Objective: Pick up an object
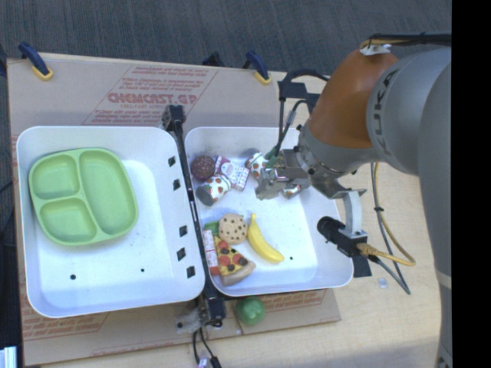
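Camera view: gripper (270,181) low in the right bin (307,274), beside small packets (230,176); its grip state can't be told. Cookie (232,228), banana (263,242) and pizza slice (230,262) lie nearer. Crowded packets could slip or be nudged aside.

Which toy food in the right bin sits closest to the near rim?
The pizza slice, in the right bin's near-left corner, almost at the rim. The cookie and banana lie just behind it; the rest cluster further back by the claw.
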You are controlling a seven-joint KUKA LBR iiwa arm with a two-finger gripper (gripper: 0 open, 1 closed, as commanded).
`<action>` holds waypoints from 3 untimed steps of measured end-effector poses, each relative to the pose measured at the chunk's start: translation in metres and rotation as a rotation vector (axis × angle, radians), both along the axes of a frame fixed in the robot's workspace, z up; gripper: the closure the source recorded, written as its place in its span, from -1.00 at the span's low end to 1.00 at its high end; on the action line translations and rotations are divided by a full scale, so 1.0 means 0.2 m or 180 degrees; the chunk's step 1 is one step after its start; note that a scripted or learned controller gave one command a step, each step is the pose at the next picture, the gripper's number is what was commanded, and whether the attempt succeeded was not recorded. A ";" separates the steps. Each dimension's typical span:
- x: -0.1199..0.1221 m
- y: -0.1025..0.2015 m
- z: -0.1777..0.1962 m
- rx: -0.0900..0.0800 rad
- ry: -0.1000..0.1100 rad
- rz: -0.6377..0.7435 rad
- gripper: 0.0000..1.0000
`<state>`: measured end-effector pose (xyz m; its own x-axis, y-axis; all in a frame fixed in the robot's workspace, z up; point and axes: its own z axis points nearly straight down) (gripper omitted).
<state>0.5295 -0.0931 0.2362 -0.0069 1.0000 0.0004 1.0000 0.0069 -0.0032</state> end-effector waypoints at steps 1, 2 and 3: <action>-0.08 0.25 -0.01 -0.0001 0.0000 0.0003 1.00; 0.12 -0.05 -0.20 -0.0004 0.0000 -0.0004 1.00; 0.43 0.06 -0.09 0.0001 -0.0009 -0.0004 1.00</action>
